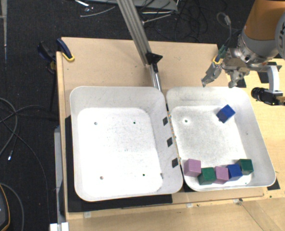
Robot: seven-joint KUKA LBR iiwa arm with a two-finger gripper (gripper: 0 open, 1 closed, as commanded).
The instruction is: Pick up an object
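The jaws stand spread with nothing between them; we see the gripper (pixel 222 77) hanging above the right bin's (pixel 260 134) far rim, upper right of the frame. The likeliest target, a lone blue cube (pixel 225 113), lies tilted just below it, easy to reach. Five more cubes (pixel 218 172) crowd the bin's near wall, awkward to grasp. The left bin (pixel 80 100) sits alongside.

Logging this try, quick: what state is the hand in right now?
Hand: open, holding nothing, above the far rim of the right bin.
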